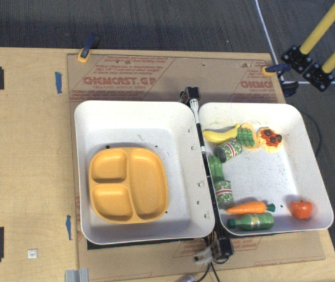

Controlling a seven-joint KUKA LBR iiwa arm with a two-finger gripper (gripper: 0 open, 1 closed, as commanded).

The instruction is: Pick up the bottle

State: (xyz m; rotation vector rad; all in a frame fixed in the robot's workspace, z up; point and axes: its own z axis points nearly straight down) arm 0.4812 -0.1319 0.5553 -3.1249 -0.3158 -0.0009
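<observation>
Two green bottles lie in the right bin (308,157). One bottle (250,221), with a red and yellow label, lies on its side along the bin's front wall, cap pointing right. The other bottle (219,180) lies lengthwise against the left wall. An orange carrot (246,207) rests just behind the front bottle, touching or nearly touching it.
The right bin also holds a yellow banana (220,135), a green knobbly toy (246,137), a small labelled can (230,150), a pizza-like piece (270,138) and a red tomato (301,208). A yellow three-part tray (129,184) sits in the left bin (97,122).
</observation>
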